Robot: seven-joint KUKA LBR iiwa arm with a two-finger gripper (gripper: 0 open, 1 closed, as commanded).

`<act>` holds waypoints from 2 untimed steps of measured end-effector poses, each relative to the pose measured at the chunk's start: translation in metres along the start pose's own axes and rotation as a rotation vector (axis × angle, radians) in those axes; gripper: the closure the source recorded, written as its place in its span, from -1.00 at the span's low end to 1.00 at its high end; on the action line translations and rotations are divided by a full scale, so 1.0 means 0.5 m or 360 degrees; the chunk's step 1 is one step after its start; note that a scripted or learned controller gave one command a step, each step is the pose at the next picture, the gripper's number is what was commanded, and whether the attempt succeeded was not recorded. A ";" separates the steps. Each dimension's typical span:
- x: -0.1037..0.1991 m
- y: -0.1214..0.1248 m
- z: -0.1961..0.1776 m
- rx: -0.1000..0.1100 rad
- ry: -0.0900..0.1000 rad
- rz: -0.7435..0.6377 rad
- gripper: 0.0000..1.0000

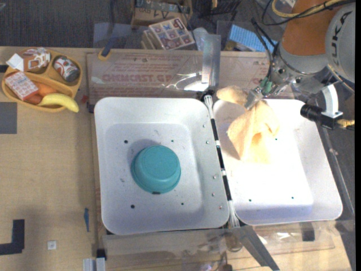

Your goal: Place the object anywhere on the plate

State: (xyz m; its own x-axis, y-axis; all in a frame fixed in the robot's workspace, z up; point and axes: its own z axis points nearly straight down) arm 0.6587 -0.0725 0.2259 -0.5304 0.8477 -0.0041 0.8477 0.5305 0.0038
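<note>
A teal round plate (157, 168) lies in the middle of the left white bin (110, 115). Over the far left part of the right bin (293, 208), a pale yellow cloth (251, 135) hangs in loose folds, its top corner pinched up. My gripper (260, 94) sits at that top corner, below the grey wrist and orange band, and is shut on the cloth. The cloth's lower folds reach down to the bin floor or just above it; I cannot tell which. The plate is well to the left of the gripper, across the divide between the bins.
A yellow tray (16, 95) holding toy food and a banana (60, 101) rests on the bench at the far left. A clear plastic-covered board (146, 75) runs along the back of the bins. A black cable end (316, 114) juts from the arm over the right bin.
</note>
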 end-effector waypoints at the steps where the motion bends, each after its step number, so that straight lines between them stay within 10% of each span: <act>1: 0.094 -0.001 0.016 0.0002 0.0006 -0.0637 1.00; 2: 0.177 -0.011 -0.003 -0.0002 0.0005 -0.1274 1.00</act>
State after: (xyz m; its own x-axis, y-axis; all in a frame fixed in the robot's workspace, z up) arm 0.6072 -0.0003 0.2268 -0.9778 0.2096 -0.0030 0.2096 0.9778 0.0021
